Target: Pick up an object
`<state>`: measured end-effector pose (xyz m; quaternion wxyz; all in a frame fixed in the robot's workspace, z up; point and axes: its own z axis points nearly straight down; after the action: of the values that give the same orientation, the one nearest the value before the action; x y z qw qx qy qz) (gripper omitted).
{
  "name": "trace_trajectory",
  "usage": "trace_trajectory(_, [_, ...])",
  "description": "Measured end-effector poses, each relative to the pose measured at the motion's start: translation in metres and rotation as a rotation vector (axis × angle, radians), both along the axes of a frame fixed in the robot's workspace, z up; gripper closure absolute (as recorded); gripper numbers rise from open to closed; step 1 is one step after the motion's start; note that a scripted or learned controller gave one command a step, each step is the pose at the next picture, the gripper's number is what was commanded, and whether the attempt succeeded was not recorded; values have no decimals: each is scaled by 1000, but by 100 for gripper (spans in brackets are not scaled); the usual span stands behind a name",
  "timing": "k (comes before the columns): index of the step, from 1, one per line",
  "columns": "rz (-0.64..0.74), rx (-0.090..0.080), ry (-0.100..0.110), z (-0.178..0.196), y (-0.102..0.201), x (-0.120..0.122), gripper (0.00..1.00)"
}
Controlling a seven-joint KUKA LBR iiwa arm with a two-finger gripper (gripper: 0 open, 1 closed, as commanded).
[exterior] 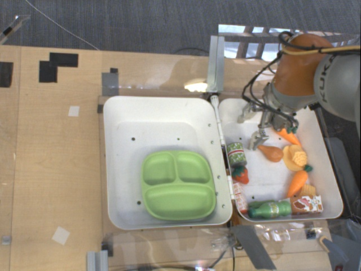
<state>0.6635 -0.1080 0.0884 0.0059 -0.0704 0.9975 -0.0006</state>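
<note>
**Ana:** Bins first. Where does each one sit?

**Ben:** Two white bins lie side by side on the wooden bench (51,168). The left bin (121,151) holds a green divided plate (178,185), set toward its near right corner, with bare white floor along its far and left walls. The right bin (333,199) carries all the small things.

**Ana:** And the arm?

**Ben:** It reaches in from the right, its orange band over the far part of the right bin. The gripper (260,139) hangs above that bin's far half, fingertips just beside a brown drumstick-shaped toy (271,152). I cannot tell whether the fingers are spread or closed, and I see nothing between them.

**Ana:** Which things crowd the edges?

**Ben:** Along the left wall of that bin stand a small green-labelled can (235,151) and a red strawberry-like piece (241,174). Along the near wall lie a green bottle (269,209) and a small carton (308,204), touching end to end. Near the right side are a yellow corn piece (295,158), one carrot (297,183) below it, and another carrot (288,136) beyond it.

**Ana:** Any open floor?

**Ben:** Yes, a bare white patch in the middle of the right bin, between the strawberry piece and the lower carrot, and another in its far left corner.
</note>
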Motion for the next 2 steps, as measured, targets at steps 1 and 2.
trace_trajectory(1, [-10, -3, 1, 0, -58, -46, 0])
trace_trajectory(2, [-1, -3, -16, 16, -54, -40, 100])
